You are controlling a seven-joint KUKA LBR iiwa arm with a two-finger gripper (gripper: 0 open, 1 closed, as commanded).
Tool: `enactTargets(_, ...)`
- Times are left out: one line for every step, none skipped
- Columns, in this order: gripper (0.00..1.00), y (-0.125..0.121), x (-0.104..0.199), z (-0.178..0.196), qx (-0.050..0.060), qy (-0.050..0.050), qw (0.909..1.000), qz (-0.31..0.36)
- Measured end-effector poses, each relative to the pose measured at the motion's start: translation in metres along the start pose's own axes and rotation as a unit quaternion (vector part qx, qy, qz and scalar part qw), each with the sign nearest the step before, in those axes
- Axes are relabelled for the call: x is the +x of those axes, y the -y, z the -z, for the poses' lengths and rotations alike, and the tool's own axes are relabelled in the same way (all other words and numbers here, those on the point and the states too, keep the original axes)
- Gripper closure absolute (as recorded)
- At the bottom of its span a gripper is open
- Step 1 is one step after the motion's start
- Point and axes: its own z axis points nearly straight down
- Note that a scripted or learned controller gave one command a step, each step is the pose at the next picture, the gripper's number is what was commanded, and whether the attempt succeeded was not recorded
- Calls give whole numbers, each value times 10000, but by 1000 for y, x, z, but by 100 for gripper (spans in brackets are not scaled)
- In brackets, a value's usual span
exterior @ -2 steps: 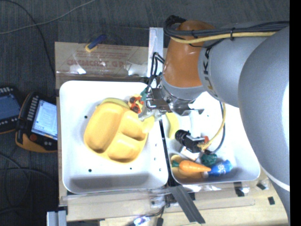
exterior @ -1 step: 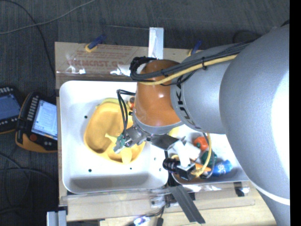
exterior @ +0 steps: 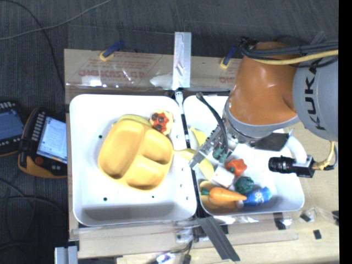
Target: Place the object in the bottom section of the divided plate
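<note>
Looks like the pick step: the gripper hangs over the right bin near the toy carrot, can't tell its jaw state, and next comes carrying something to the yellow divided plate.

One fixed camera — overhead, slanted, looking down on both bins.

Bench bears two white bins: left, right, side by side.
</note>
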Motion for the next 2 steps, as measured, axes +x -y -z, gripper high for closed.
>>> enactTargets(100, -108, -25, -85, 16, -20, 9866, -1630)
enactTargets(0, -108, -25, -85, 14, -20, 9866, -1630)
